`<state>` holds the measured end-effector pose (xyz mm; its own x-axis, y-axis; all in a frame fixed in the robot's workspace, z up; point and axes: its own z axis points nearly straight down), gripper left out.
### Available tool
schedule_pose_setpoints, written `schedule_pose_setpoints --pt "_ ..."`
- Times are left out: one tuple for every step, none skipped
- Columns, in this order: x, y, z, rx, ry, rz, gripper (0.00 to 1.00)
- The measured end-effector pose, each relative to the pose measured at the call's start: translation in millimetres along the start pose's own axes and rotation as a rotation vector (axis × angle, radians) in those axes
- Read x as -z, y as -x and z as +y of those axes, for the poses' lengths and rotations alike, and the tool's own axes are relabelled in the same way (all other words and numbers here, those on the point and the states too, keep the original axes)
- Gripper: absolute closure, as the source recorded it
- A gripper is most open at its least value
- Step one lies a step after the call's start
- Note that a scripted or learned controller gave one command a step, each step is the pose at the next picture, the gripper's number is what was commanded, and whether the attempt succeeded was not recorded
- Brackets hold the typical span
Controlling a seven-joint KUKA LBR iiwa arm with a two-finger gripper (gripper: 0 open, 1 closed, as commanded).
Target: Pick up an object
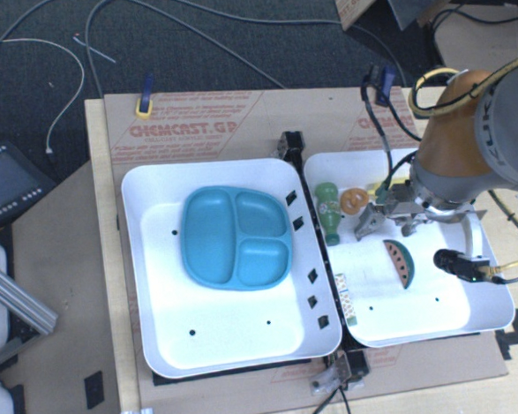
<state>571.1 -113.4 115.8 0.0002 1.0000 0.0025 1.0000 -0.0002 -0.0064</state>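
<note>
you're looking at the arm [501,123], a fat rounded grey casing with a broad orange band [449,140] wrapped above the wrist. a yellow cable [429,88] loops over the top of the orange part. below sits a grey metal wrist block, leading to the gripper [385,219], silvery and angular. a black cylindrical piece [453,263] juts out low with a thin yellow wire trailing off.
</note>
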Motion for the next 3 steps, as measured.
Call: schedule_pose_setpoints --pt "-32 -1 0 0.0 0.002 -0.001 0.0" --pt "-20 -1 1 0.0 0.006 0.0 1.0" --pt "30 -9 -4 0.001 0.01 -0.002 1.0"
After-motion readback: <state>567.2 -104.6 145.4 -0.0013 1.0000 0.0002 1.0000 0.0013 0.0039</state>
